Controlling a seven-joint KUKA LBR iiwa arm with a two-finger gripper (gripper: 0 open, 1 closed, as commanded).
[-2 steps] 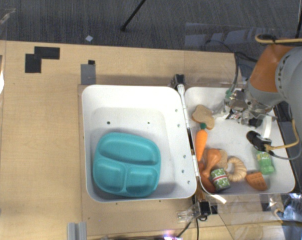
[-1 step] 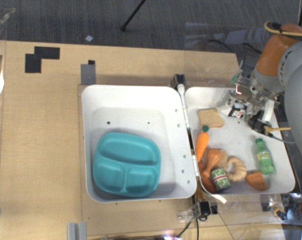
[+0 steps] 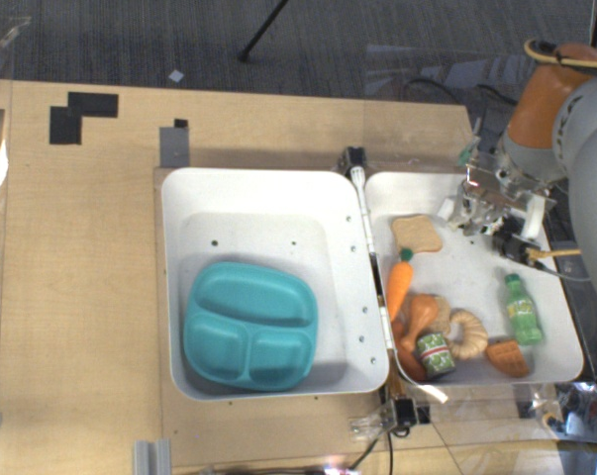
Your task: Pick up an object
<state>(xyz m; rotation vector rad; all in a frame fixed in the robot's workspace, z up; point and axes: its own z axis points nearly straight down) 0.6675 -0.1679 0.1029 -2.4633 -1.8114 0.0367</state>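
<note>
The right bin (image 3: 565,364) holds a slice of toast (image 3: 418,233) at its back left, a carrot (image 3: 399,285) along its left wall, a croissant (image 3: 467,332), a small dark can with a red and green label (image 3: 435,354), an orange wedge (image 3: 507,356) and a green bottle (image 3: 522,310). My gripper (image 3: 479,209) hangs over the bin's back right part, to the right of the toast. Nothing shows between its fingers.
The left bin (image 3: 268,194) holds a teal divided plate (image 3: 249,326). A black clamp (image 3: 353,158) sits at the back where the two bins meet. Cables (image 3: 397,424) lie along the bench's front edge. The grey arm with its orange band (image 3: 544,102) fills the upper right.
</note>
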